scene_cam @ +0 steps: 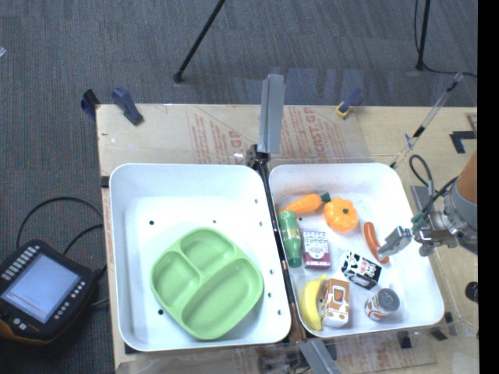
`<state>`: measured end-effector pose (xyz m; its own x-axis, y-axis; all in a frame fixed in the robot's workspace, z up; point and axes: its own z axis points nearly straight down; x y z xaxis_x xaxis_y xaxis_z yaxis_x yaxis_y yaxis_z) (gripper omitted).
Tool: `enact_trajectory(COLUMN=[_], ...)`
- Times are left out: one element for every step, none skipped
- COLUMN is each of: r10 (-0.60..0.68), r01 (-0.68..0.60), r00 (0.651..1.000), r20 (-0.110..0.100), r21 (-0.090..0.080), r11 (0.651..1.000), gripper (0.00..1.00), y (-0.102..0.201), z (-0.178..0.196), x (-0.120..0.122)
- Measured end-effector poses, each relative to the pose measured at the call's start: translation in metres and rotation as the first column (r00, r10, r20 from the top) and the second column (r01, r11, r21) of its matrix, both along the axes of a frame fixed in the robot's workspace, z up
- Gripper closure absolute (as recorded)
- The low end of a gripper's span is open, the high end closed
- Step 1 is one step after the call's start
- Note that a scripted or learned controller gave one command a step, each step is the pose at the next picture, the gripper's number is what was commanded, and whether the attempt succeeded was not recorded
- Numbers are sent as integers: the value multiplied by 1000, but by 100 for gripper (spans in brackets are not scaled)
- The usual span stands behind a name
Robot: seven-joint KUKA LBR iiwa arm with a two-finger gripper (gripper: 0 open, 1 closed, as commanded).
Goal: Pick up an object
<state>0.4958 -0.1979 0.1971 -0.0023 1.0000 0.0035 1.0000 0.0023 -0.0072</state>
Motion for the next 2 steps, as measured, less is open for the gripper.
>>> enact_trajectory(r10=[100, 142], r01=[-100, -142], r00=[995, 990], r20=[2, 2], r21=[0, 1], r11=[995, 990], gripper=[0, 0], y=[-7, -10], z=[-54, -112], x=[45, 77])
